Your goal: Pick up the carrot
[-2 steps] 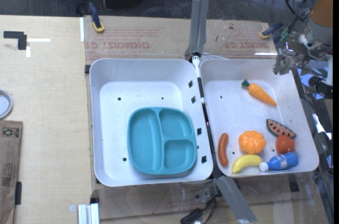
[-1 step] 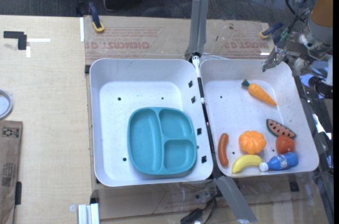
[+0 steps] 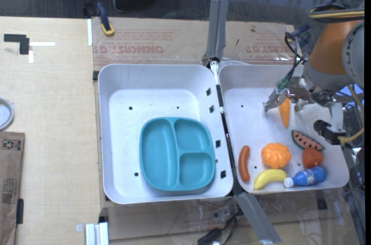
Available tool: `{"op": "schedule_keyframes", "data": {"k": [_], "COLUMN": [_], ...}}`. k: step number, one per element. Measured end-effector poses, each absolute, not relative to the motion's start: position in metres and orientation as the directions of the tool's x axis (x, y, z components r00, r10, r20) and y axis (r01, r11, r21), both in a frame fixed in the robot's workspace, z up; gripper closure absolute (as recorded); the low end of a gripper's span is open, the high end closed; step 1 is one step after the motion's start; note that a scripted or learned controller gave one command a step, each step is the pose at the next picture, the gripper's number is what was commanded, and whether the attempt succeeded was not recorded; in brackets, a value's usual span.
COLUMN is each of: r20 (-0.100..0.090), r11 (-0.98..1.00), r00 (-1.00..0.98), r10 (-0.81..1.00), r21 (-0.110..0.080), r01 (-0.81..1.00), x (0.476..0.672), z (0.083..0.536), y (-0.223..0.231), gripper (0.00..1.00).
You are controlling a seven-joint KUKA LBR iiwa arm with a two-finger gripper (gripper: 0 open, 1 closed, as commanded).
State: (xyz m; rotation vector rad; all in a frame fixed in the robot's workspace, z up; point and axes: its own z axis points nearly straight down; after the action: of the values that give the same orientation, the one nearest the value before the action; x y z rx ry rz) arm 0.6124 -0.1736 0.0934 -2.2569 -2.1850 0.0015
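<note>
The carrot (image 3: 284,113) is a short orange piece in the upper middle of the right bin (image 3: 249,90), standing lengthwise in the camera view. My gripper (image 3: 283,102) reaches in from the right and sits directly over it. One grey finger (image 3: 271,105) shows to the carrot's left and the other (image 3: 299,98) to its right. The carrot's upper end is tucked between them, and its lower end sticks out below the fingers. The arm's orange band (image 3: 331,47) is up and to the right.
The right bin also holds a watermelon slice (image 3: 304,139), a tomato (image 3: 311,157), an orange pumpkin (image 3: 275,154), a banana (image 3: 270,178), a red sausage (image 3: 244,163) and a blue bottle (image 3: 307,176). The left bin (image 3: 116,122) holds a teal divided plate (image 3: 177,153).
</note>
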Motion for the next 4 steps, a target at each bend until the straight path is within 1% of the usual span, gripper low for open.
{"op": "schedule_keyframes", "data": {"k": [1, 2, 3, 4], "r20": [0.000, -0.001, 0.000, 0.000], "r11": [0.154, 0.150, -0.256, -0.201], "r00": [-0.154, -0.150, 0.256, 0.201], "r10": [0.988, 0.989, 0.967, 0.980], "r21": [0.000, 0.002, -0.005, -0.003], "r01": [0.988, 0.989, 0.967, 0.980], "x": [0.605, 0.606, 0.548, 0.477], "z": [0.106, 0.116, 0.090, 0.110], "y": [-0.185, -0.186, -0.153, -0.143], "gripper": [0.00, 1.00, 1.00, 1.00]}}
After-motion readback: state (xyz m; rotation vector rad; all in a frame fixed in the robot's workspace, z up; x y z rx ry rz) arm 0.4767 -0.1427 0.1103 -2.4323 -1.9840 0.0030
